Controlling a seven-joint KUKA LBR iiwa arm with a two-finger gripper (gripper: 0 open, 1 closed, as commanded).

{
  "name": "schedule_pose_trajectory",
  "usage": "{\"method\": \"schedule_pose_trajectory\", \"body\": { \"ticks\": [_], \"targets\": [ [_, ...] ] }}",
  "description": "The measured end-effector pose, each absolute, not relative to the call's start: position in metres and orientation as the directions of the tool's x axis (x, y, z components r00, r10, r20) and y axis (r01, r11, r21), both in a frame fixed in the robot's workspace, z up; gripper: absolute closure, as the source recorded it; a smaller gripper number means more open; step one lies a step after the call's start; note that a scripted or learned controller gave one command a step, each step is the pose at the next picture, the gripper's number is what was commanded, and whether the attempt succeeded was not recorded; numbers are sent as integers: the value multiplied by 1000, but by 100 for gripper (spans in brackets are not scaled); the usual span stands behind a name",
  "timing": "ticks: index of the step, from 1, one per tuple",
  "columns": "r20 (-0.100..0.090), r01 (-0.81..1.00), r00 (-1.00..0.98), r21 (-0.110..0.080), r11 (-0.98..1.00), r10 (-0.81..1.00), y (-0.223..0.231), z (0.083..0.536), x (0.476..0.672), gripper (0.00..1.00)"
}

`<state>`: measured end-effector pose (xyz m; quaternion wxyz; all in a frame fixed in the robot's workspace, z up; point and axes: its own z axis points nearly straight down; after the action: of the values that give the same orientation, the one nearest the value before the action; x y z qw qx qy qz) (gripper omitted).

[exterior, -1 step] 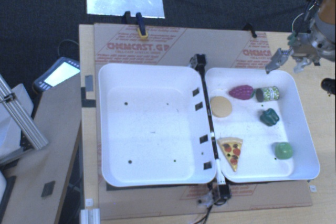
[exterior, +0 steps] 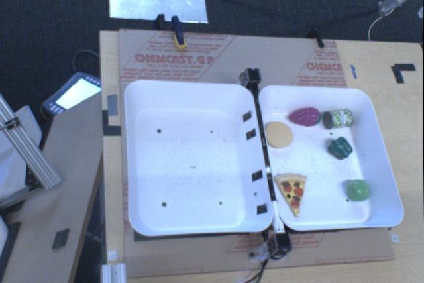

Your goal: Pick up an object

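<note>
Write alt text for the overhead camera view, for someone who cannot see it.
Two shallow white bins sit side by side on a bench; the right bin holds six small toy items: a pizza slice, a round tan cookie, a purple bunch of grapes, a small can, a dark green pepper and a light green ball. The left bin shows its bare white floor.

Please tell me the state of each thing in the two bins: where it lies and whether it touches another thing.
Pizza slice: lying flat in the right bin, near the divider.
Tan round disc: lying flat, apart from the others.
Purple fruit: lying near the far wall, close beside the can.
Small can: lying on its side.
Dark green pepper: resting alone.
Light green ball: resting alone.
</note>
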<state>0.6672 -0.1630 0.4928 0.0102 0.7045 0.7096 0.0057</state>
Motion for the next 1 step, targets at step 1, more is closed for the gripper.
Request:
{"method": "schedule_pose_trajectory", "body": {
  "ticks": [1],
  "targets": [
    [-3, 1000, -10, 8, 10, 1000, -163, 494, 667, 100]
  ]
}}
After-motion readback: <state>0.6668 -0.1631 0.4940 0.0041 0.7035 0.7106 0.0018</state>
